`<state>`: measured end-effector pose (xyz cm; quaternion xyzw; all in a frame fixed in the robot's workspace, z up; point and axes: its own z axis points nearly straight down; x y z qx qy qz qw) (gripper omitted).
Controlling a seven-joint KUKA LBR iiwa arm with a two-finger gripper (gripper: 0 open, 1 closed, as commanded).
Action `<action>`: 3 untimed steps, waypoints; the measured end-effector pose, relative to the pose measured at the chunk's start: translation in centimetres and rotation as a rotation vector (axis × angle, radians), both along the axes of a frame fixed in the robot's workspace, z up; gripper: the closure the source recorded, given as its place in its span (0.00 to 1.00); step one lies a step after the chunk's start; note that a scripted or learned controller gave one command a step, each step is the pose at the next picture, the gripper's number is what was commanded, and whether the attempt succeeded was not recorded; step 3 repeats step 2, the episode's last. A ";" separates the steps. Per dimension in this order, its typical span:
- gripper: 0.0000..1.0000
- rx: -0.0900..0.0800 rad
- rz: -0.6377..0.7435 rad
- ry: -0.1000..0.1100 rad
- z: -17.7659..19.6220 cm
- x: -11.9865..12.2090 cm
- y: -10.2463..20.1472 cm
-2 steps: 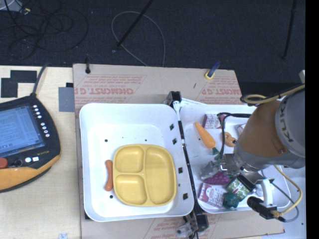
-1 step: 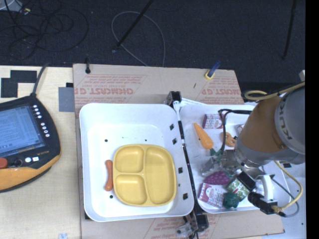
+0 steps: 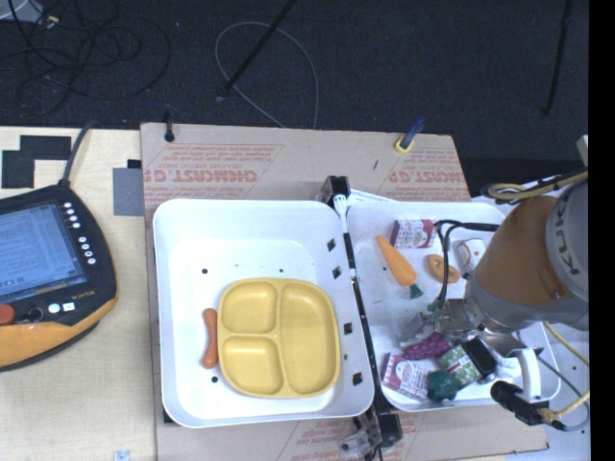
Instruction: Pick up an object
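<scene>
Reaching in from the right, the arm (image 3: 524, 257) bends down over the right bin (image 3: 370, 248); its hand (image 3: 437, 327) sits low among packets, finger state unclear.

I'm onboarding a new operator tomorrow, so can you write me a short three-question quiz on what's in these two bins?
1. True or false: the yellow divided plate lies in the left bin.
2. Which item lies just left of the plate? A) a toy carrot B) an orange sausage C) a purple pouch
3. Fill in: the carrot lies in the ____ bin.

Key
1. True.
2. B, the orange sausage lies beside the plate's left edge.
3. Right; the arm reaches over that same bin.
</scene>
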<state>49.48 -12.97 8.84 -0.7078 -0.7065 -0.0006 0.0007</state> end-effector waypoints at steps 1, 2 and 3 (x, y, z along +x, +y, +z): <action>0.00 -0.002 -0.002 -0.002 0.0 -1.2 1.6; 0.00 0.001 -0.002 0.002 0.0 -0.3 1.0; 0.00 0.001 -0.002 0.002 0.0 -0.3 1.0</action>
